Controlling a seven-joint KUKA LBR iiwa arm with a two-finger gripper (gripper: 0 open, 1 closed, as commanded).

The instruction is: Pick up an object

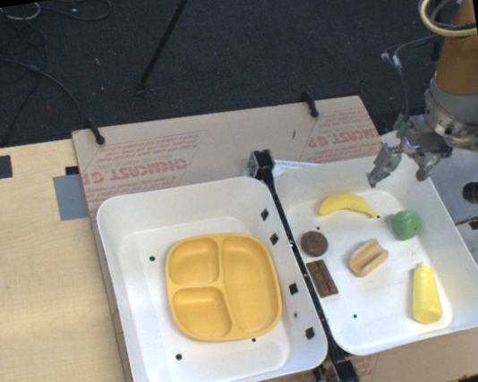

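The right bin [475,300] holds a yellow banana [347,205], a green round fruit [405,224], a tan bread-like piece [367,257], a round brown cookie [314,243], a dark chocolate bar [323,278] and a yellow bottle-shaped item [424,293]. My gripper [404,164] hangs over the bin's upper right corner, above and right of the banana, its two fingers spread apart with nothing between them.
The left bin [146,337] carries a yellow divided plate [223,286]. A black clip divider [291,258] runs between the bins. Cardboard lies under both bins, and a wooden bench top extends to the left.
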